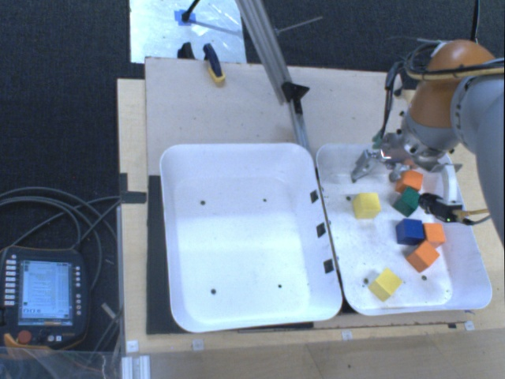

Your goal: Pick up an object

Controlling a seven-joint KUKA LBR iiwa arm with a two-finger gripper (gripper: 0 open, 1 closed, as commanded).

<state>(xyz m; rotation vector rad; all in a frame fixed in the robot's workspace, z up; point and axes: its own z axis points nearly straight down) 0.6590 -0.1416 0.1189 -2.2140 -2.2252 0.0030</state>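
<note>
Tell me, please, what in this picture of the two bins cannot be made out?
- Gripper: small and part blurred in the camera view; open or shut is unclear.
- Orange block at the top of the right bin: the arm's wrist covers part of it.
- Green block: the orange block overlaps its upper edge.
- Handheld screen at the left: its text is too small to read.

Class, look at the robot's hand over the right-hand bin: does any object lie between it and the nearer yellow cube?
Nothing visible does. The hand hangs at the back of the right white bin, and the nearer yellow cube sits just in front of it across bare bin floor. The orange, green and blue cubes lie off to the side.
</note>
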